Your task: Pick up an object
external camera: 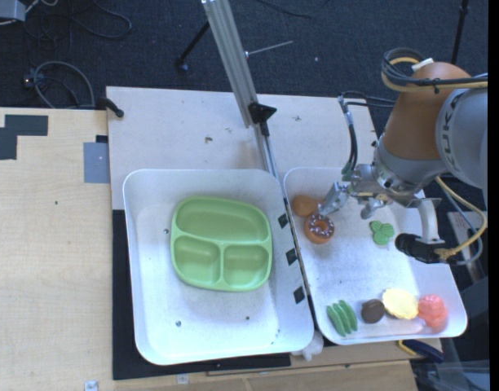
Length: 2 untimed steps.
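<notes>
Hand (350, 202) of the grey arm with the orange band (421, 116), poised over the upper part of the right shallow white bin (359, 316); its two metal fingers stand apart with nothing between them, one tip just above the brown sprinkled toy doughnut (319, 229). No object is yet lifted.

Step in hand, as judged: closing on a first object. The doughnut is the nearest candidate and touches, or nearly touches, a smooth orange rounded piece (303, 206) beside the bin's left wall. A clean grasp would centre the fingers across the doughnut alone, descend fully before closing, and keep clear of the wall and its neighbour, so that the orange piece is not pinched or nudged along.

Setting, from largest to smallest: a pale worktop (184, 129) carries both bins, with a light wooden surface (46, 243) to the left and dark carpet with cables (111, 23) beyond. The left shallow white bin (143, 300) holds a green three-compartment plastic plate (221, 243). A ribbed metal bar (233, 55) slants down to the divide between the bins. In the right bin, well apart from the hand: a small green leafy piece (382, 233); along the lower edge, a yellow lump (400, 304), a pink lump (431, 309), a green ridged pod (342, 317) and a dark brown ball (373, 310).
</notes>
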### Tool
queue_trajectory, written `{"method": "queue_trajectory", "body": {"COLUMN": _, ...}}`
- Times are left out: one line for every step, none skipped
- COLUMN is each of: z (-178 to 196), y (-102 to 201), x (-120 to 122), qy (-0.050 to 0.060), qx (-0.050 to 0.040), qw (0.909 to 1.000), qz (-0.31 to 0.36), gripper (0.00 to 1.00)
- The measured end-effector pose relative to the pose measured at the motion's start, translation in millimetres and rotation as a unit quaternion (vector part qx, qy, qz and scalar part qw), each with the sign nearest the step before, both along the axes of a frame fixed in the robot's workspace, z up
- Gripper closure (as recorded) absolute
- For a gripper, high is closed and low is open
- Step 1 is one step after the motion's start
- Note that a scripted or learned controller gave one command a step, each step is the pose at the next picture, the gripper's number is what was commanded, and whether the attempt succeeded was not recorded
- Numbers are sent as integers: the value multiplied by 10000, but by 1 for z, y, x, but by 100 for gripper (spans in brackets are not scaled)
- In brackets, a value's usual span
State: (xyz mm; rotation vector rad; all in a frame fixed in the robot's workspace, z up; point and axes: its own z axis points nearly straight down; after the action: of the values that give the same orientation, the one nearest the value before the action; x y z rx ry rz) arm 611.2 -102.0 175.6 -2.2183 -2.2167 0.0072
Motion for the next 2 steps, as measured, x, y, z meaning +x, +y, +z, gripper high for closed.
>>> {"method": "queue_trajectory", "body": {"z": -44, "y": 1, "x": -3, "qy": 1, "qx": 2, "qw": 10000, "qz": -5, "gripper": 0}}
{"method": "queue_trajectory", "body": {"z": -85, "y": 2, "x": -3, "qy": -30, "qx": -6, "qw": 10000, "qz": -12, "gripper": 0}}
